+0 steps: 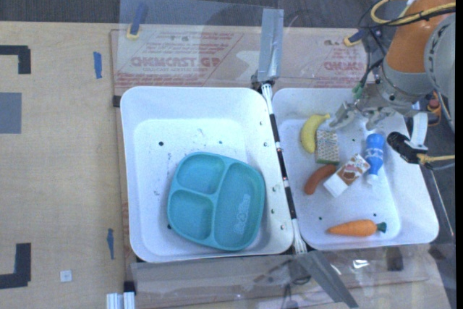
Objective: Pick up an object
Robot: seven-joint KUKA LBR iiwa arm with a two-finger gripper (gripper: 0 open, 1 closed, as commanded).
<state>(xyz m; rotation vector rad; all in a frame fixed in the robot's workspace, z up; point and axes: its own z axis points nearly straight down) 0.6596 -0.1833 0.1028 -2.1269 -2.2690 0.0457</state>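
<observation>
Broadly, a pale wooden bench [58,155] carries two shallow white plastic bins; the left bin [137,112] holds a teal divided tray [215,201]. Over the right bin [416,217], the claw [359,114] hangs spread, holding nothing, above the yellow banana [312,132], orange carrot [354,229] and small blue bottle [374,153].

Prob. robotics lab: taped plywood bench [58,155], twin white bins [137,112], KUKA arm [416,40], cables.
</observation>
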